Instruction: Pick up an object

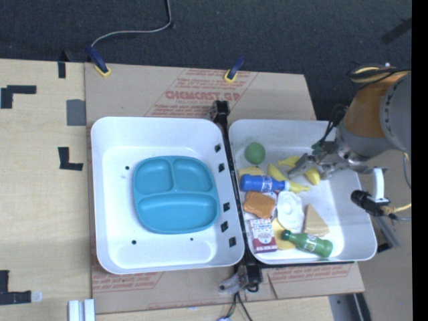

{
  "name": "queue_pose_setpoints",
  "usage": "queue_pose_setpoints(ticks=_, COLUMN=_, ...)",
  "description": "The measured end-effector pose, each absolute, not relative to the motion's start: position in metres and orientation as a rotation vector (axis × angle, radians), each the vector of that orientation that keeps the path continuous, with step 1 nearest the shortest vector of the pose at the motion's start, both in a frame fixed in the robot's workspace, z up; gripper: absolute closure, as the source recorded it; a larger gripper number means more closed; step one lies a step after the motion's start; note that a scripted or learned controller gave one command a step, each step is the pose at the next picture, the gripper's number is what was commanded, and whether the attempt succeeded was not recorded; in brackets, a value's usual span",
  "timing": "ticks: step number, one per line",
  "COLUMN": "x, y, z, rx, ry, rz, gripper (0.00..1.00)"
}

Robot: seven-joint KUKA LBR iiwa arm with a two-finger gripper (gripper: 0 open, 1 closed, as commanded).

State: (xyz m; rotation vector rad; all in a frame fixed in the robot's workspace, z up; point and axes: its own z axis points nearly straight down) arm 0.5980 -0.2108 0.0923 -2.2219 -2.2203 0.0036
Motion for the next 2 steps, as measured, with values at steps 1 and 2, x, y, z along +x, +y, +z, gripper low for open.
queue_pose_setpoints(ticks=1, x=0.670, y=-0.167, z=0.086, rx=-2.221, ry=-2.228, rz=-0.005, gripper=0.00)
queue_pose_setpoints(ticks=2, x=0.617, y=-0.125, z=0.086, rx=-2.222, ry=-2.224, rz=-0.001, gripper=0.00)
